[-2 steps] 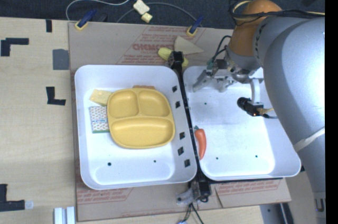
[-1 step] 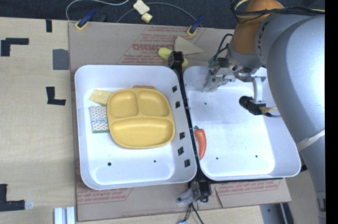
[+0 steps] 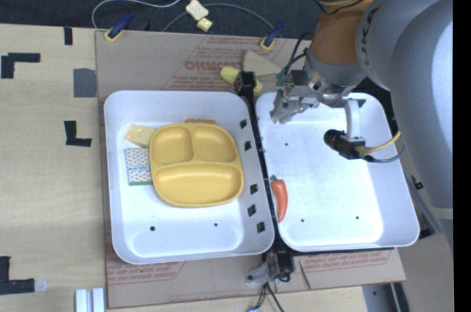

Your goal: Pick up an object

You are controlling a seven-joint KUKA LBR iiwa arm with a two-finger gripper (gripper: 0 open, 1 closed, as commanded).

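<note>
A: Leftmost, pale wood-look surface with black tape marks. Then brown cardboard sheet, matte, printed red, clipped by blue-and-yellow clamps at the far edge.

B: Left bin: smooth white plastic, rounded corners. Holds a yellow tray, glossy, three compartments, soft rounded outline. Tucked beside its left edge, a pale yellow slab and a flat speckled sponge-like block.

A: And the carrot?

B: In the right bin, hard against its left wall, near the divider between bins. Small, smooth, orange, tapered. Long axis runs near to far; greenish tip toward the far side, rounded end toward the near rim.

A: Farther right?

B: Pincer, dull grey metal, hanging over the right bin's far-left corner, well apart from the carrot. Nothing seen between its tips; whether spread or closed, cannot tell. Above it, orange band, then smooth grey arm, bulky and curved. Black cable fitting over the bin floor.
</note>
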